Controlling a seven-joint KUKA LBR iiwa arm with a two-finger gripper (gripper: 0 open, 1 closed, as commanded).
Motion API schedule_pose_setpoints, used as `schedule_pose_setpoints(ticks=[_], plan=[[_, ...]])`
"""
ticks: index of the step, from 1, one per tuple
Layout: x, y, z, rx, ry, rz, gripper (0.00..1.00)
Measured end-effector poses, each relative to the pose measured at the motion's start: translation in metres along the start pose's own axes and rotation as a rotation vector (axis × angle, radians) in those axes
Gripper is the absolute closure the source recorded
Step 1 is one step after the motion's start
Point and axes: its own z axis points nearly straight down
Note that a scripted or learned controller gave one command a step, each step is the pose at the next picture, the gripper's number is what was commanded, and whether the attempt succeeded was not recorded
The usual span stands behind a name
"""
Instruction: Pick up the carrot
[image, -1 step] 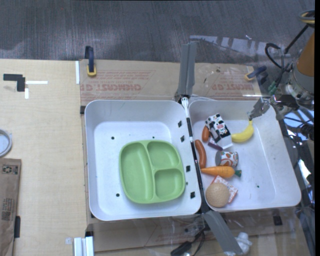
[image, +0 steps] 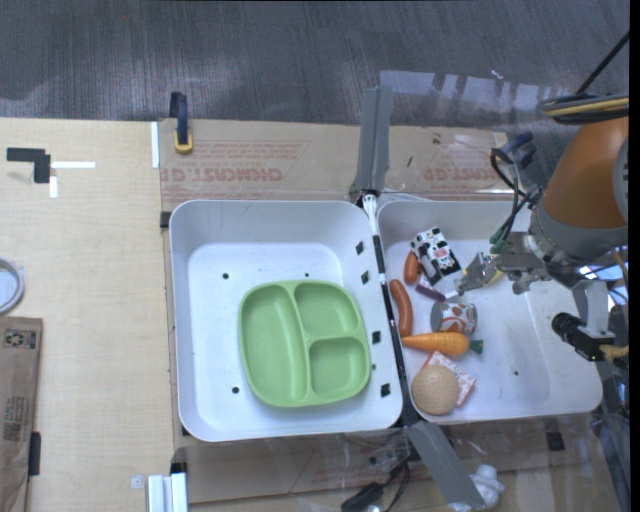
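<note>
The carrot (image: 436, 343) lies flat in the right bin (image: 540, 385), near the bin's left side. It is orange, its tip points left and its green stub points right. My gripper (image: 478, 273) hangs over the middle of the same bin, up and to the right of the carrot and apart from it. The grey arm with its orange band (image: 588, 180) comes in from the right. Nothing shows in the gripper's grasp.
Around the carrot lie a red sausage (image: 402, 305), a grey round toy (image: 455, 318), a purple piece (image: 430, 293), a bun (image: 435, 390), a small orange item (image: 411, 267) and a black-and-white cow toy (image: 433, 252). The left bin (image: 200, 300) holds a green divided plate (image: 305, 342).
</note>
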Motion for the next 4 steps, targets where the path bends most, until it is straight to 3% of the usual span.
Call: schedule_pose_setpoints(ticks=[1, 2, 3, 4], plan=[[0.010, -0.053, 0.071, 0.000, 0.000, -0.117, 0.00], [0.037, -0.082, 0.070, -0.003, 0.000, -0.195, 0.00], [0.035, -0.082, 0.061, -0.003, -0.001, -0.190, 1.00], [0.120, -0.083, -0.030, -0.004, -0.002, -0.592, 1.00]])
